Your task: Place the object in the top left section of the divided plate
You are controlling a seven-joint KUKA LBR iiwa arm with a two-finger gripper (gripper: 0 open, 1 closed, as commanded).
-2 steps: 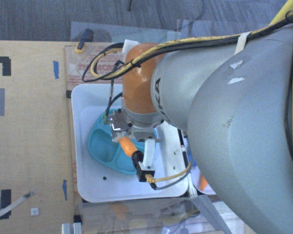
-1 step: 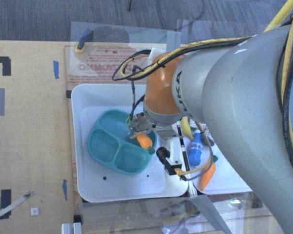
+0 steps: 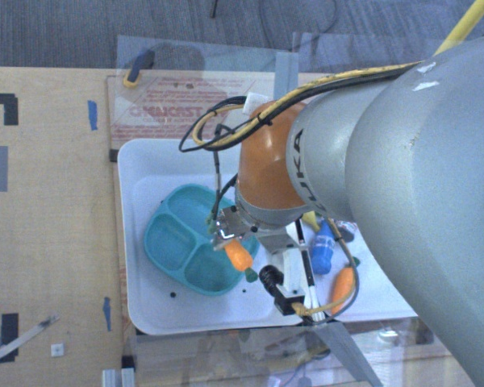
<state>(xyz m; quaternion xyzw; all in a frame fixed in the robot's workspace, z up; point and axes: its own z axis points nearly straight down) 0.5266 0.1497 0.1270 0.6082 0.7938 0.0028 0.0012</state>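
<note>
A teal divided plate [image 3: 155, 252] lies in the left part of the white bin [image 3: 137, 176]. My gripper [image 3: 224, 234] hangs low over the plate's right side, below the orange wrist band. A small orange toy carrot [image 3: 239, 255] with a green end sits right under the gripper, at the plate's right rim. The arm hides whether the carrot is gripped or just rests there. The arm also covers the plate's upper right part.
A blue bottle-like toy [image 3: 323, 253] and a second orange toy [image 3: 344, 284] lie in the bin to the right of the gripper. The big grey arm covers the bin's right half. A wooden board [image 3: 48, 216] lies left of the bin.
</note>
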